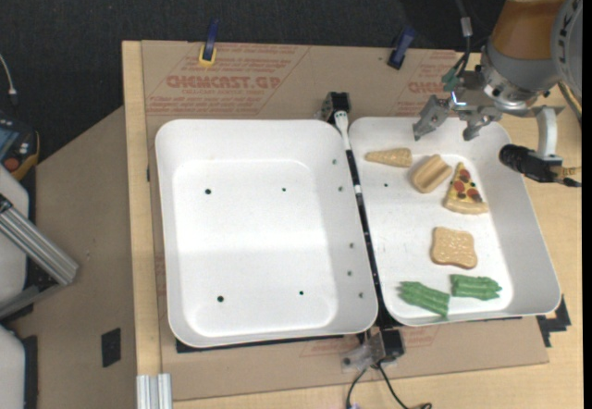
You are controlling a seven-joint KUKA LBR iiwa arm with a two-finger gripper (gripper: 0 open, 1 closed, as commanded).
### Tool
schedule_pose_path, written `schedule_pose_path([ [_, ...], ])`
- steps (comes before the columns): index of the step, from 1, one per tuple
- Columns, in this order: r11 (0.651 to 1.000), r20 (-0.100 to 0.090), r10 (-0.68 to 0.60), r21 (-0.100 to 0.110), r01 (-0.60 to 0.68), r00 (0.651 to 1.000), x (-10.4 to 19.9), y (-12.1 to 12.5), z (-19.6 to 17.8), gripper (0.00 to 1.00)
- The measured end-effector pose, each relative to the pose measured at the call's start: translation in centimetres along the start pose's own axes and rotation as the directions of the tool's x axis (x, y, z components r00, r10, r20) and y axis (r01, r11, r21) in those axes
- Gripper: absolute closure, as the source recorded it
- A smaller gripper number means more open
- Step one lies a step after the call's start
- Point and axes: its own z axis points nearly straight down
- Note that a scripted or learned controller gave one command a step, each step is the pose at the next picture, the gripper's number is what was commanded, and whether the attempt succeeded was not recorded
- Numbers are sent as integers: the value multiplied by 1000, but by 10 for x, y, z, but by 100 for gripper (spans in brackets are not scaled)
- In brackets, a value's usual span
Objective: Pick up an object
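Claw (452, 123): open, empty, above right bin (518, 241) at 12 o'clock. Bread roll (429, 172) nearest, toward 6. Pick: not yet begun; nothing grasped.

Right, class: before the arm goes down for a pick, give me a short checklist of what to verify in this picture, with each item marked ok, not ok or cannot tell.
1. Gripper open: ok, its two fingers stand spread apart.
2. Gripper free of any load: ok, nothing sits between the fingers.
3. Objects within the right bin: ok, the croissant, bread roll, pizza slice, toast and two green bean bundles all lie in it.
4. Gripper over a target: not ok, it hovers at the bin's far rim, beyond the food.
5. Target clear of neighbours: not ok for the roll, which lies close beside the pizza slice; ok for the toast.
6. Gripper height above the bin: cannot tell.
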Motion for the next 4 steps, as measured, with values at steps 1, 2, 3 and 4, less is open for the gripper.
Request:
schedule_pose_path([
  [1,1000,1,0,-4,0,1000,20,-34,102,0],
  [2,1000,-5,-8,-6,8,1000,103,-92,6,0],
  [3,1000,-7,-16,-5,16,1000,232,-135,-44,0],
  [4,1000,-11,-13,-17,13,1000,316,-175,-201,0],
])
